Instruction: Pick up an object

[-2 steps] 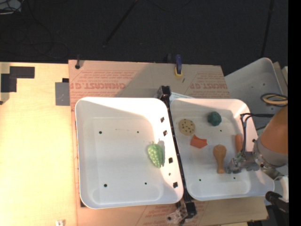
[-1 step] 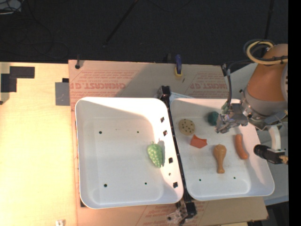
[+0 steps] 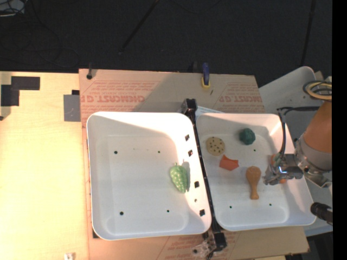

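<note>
**End effector over the right bin, near the drumstick**

You see two shallow white bins side by side on the worktop (image 3: 38, 161), which is light wood with a sheet of brown cardboard (image 3: 141, 93) under the bins. The arm (image 3: 325, 129) comes in from the right side of the view, with its orange band above the wrist.

The end effector (image 3: 275, 173) is over the right bin (image 3: 255, 218), close to its right wall. It is small and partly dark in the picture, so I cannot tell how it is set, and nothing is clearly seen inside it.

In the right bin there are four things. A tan toy drumstick (image 3: 253, 181) lies just to the left of the end effector, with its round part up and its thin part pointing to the near side of the bin; I cannot tell if the two touch. A red-orange piece (image 3: 229, 163) lies to the left of the drumstick, near it but apart. A round, flat cookie with dark dots (image 3: 215, 145) lies further back and left, near the wall between the bins. A dark green ball (image 3: 247, 136) lies at the back of the bin, to the right of the cookie.

In the left bin (image 3: 108, 221) there is one thing: a light green bunch of grapes (image 3: 179, 177), which lies near the right wall of that bin, well apart from the end effector.

A blue and yellow clamp (image 3: 205, 75) is at the back edge of the cardboard.
</note>
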You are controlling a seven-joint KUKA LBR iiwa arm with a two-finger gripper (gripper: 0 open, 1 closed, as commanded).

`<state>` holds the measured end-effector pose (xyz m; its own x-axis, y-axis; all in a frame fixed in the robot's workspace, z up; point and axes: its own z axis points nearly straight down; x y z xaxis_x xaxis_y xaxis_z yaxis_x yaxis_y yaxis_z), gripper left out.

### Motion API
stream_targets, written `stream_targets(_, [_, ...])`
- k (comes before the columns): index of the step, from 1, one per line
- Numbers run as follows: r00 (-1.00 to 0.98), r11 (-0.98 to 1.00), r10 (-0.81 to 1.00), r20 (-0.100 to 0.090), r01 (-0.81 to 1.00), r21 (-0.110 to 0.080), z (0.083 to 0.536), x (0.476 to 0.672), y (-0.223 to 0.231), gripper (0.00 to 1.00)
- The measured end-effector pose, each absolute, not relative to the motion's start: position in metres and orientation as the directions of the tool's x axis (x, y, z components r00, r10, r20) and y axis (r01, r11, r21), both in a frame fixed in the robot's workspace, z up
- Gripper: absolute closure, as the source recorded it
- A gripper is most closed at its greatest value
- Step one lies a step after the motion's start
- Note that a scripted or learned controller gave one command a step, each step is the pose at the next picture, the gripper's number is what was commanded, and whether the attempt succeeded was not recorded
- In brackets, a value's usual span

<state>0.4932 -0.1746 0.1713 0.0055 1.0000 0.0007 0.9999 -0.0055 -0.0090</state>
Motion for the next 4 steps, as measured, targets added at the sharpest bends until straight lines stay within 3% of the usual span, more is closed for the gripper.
stream_targets(1, [0.003,-0.003,1.000,0.001,1.000,-0.003,0.172,0.496,-0.173,0.00])
stream_targets(2, [-0.003,0.003,1.000,0.002,1.000,-0.002,0.194,0.489,-0.140,0.00])
stream_targets(3, [-0.002,0.002,1.000,0.004,1.000,-0.011,0.112,0.495,-0.109,0.00])
stream_targets(4, [-0.002,0.002,1.000,0.001,1.000,-0.002,0.086,0.534,-0.084,0.00])
